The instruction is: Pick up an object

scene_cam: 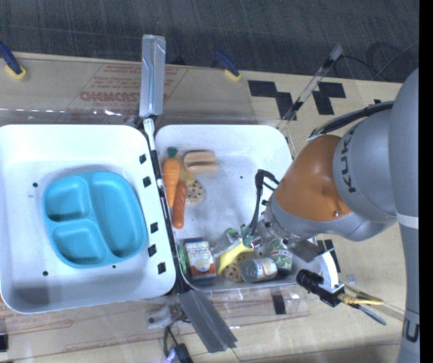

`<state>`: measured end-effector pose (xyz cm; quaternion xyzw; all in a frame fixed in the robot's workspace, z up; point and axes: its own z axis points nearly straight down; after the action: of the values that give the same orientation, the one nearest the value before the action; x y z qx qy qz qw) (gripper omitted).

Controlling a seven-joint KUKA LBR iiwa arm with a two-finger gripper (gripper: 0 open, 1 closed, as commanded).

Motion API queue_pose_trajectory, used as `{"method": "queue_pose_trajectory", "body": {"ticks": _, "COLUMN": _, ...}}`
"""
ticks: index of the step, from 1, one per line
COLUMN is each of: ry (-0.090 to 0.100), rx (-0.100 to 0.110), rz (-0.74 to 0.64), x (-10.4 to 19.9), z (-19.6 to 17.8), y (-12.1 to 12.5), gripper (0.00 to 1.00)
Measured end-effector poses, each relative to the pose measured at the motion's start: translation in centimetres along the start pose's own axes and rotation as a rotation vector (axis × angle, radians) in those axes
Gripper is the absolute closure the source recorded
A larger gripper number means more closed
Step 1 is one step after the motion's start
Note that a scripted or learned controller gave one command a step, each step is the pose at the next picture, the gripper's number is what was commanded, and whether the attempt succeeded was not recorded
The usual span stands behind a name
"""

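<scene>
Since the wrist is already low over the crowded lower end of the right bin (pixel 224 136), I would treat this step as a careful descent onto one item, not a plunge into the heap. The jaws (pixel 259 242) sit among the clutter there, and I cannot tell from this view whether they are parted or closed, nor whether anything sits between them.

The nearest candidates lie just beside them: a silver can (pixel 259 269) on its side, a yellow banana-like piece (pixel 231 259) to its left, and a small carton (pixel 198 257) against the bin's left wall. These touch or nearly touch one another, so I judge the risk to be a pinch across two things at once. I would choose the can or the yellow piece, centre over it and square up to it.

Easier targets lie well apart higher in the same bin: a carrot (pixel 171 174), a sausage-like piece (pixel 180 204), a bun (pixel 200 159) and a small brown cookie (pixel 194 193).

The arm (pixel 375 172) reaches in from the right, its orange band (pixel 316 178) over the bin's right rim, wrist tipped down and leftward. The left bin (pixel 4 210) holds a blue divided tray (pixel 95 218).
</scene>
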<state>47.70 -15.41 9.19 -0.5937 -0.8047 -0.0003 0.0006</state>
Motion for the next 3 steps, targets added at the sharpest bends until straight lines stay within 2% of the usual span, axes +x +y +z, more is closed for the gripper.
{"method": "queue_pose_trajectory", "body": {"ticks": 1, "ry": -0.002, "rx": 0.0, "rz": 0.103, "x": -4.0, "z": -4.9, "y": 4.3, "gripper": 0.0}}
{"method": "queue_pose_trajectory", "body": {"ticks": 2, "ry": -0.003, "rx": -0.001, "rz": 0.047, "x": -6.0, "z": 0.0, "y": 9.7, "gripper": 0.0}}
{"method": "queue_pose_trajectory", "body": {"ticks": 3, "ry": 0.001, "rx": 0.003, "rz": 0.068, "x": -0.6, "z": 0.1, "y": 4.0, "gripper": 0.0}}
